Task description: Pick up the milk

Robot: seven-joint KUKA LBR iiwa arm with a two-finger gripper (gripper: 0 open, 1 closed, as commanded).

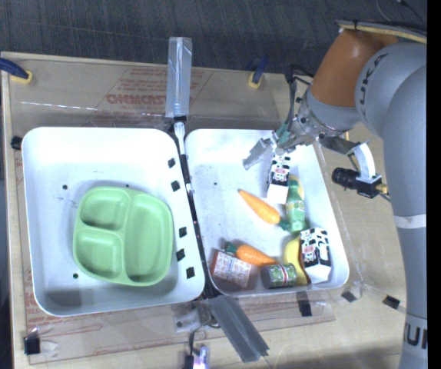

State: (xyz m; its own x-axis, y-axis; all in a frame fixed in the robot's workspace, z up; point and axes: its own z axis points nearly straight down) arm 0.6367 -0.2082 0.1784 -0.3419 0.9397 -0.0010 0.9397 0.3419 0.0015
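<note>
Over the far end of the right shallow white bin (205,148), the gripper (271,154) on the grey arm with the orange band (374,91) is hanging low. It is sitting right at the top end of a small white milk carton with black cow patches (280,177). I think it is there because this is the milk it is trying for. I cannot tell if the gripper is released or clenched, and I cannot tell if it is touching the carton. The carton is lying on the bin floor, so it is not looking picked up yet.

The carton is leaning against a green bottle (294,206), so grabbing it might bump the bottle.

The right bin is holding lots of play food. An orange carrot (259,206) is lying in the middle. A second orange carrot (253,254) is lying at the near end, on a brown packet (230,268). Beside them, a yellow banana (293,254) and a small can with a green label (280,275) are crowding together. A second white carton with black patches (316,255) is resting in the near right corner, well apart from the gripper.

The left shallow white bin (44,152) is holding a light green plate with three sections (123,235), lying flat. Both bins are sitting side by side on the bench (90,91).
</note>
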